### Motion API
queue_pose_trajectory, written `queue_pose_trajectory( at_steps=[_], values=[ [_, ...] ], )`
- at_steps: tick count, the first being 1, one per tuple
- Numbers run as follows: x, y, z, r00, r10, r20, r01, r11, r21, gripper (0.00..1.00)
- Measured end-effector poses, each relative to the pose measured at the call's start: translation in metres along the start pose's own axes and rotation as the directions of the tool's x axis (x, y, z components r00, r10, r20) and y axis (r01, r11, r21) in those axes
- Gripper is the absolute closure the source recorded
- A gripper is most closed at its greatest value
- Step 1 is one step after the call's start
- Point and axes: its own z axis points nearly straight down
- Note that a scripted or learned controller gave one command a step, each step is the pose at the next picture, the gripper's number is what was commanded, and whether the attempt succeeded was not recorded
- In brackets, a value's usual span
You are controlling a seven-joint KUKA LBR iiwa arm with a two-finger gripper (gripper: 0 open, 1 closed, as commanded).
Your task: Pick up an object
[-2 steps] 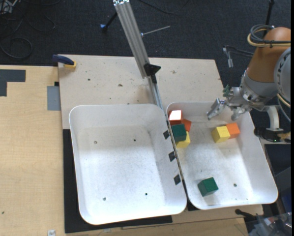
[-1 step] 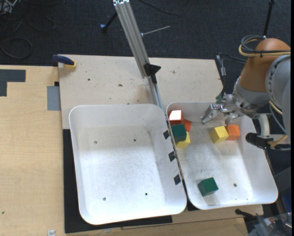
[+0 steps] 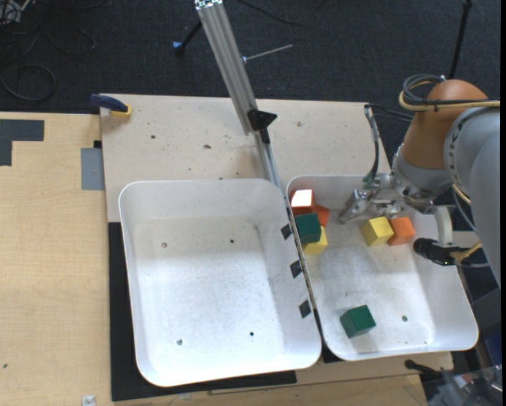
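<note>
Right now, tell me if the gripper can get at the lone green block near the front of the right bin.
Probably yes: the green block sits apart with nothing near it, and the gripper is above the same bin.

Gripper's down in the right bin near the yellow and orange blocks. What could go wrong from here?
1. The yellow block and orange block sit touching, right by the gripper; closing could catch both or push one aside.
2. They lie close to the right bin's far wall, so a push may wedge them there.
3. The cluster by the divider, green block atop yellow, could topple if bumped.
</note>
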Motion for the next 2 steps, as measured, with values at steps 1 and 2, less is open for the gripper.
queue_pose_trajectory(
  at_steps=[1, 2],
  values=[
    [0.0, 0.0, -0.011, 1.0, -0.001, 0.0, 0.001, 1.0, -0.001, 1.0],
    [-0.004, 0.005, -0.056, 1.0, 0.001, 0.002, -0.001, 1.0, -0.008, 1.0]
  ],
)
